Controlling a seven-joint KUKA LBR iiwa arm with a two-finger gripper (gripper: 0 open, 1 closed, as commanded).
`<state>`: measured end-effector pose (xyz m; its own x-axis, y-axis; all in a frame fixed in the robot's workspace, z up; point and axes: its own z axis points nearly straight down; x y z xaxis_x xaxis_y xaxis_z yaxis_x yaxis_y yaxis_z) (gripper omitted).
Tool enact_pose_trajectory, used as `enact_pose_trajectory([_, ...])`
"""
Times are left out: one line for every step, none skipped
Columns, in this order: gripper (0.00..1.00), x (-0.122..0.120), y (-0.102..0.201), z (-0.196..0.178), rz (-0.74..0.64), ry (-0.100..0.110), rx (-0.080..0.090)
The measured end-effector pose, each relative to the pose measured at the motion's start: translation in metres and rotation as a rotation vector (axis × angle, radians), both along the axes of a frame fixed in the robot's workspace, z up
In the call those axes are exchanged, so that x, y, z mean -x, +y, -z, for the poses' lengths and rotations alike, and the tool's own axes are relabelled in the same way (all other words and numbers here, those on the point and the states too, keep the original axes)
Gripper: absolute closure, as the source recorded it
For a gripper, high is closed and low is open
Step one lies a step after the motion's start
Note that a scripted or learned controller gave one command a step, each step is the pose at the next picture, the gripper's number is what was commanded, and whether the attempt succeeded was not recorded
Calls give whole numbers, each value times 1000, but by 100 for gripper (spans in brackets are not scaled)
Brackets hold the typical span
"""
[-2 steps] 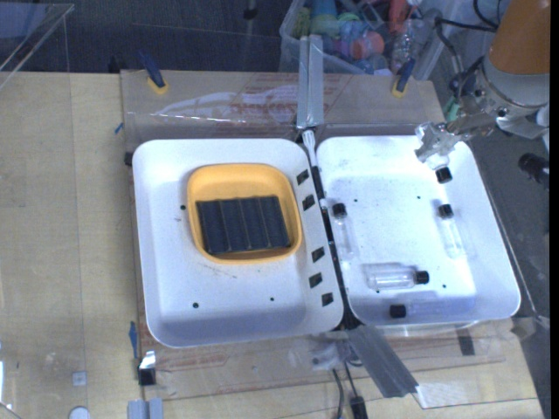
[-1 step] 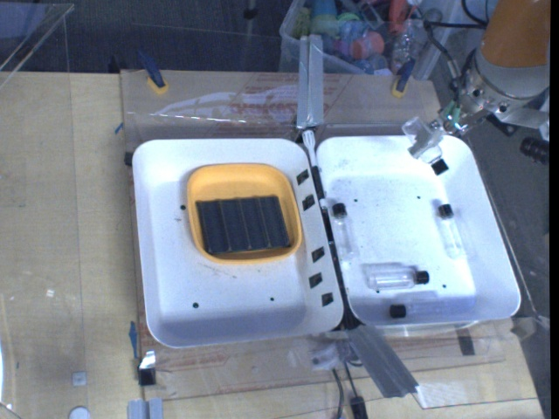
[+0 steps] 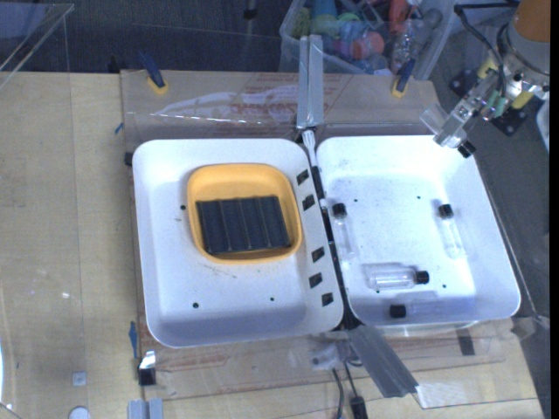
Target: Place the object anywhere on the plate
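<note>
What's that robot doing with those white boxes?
The robot's tool hangs over the far corner of the right bin, with nothing seen in it. Three clear little vials with black caps lie in that bin; one is near the front. The yellow plate in the left bin carries a dark ridged block, but no vial yet.

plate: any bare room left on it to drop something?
Little. A dark ridged block covers most of the plate; bare yellow borders it mainly along the far rim, thin at the sides. Vials lie in the right bin, mostly near side.

Fixed overhead camera, slanted down on bins.
</note>
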<state>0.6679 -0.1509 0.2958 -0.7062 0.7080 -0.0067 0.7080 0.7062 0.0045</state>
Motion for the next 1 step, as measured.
enact_pose_trajectory([100,21,-51,-44,-353,-1,3])
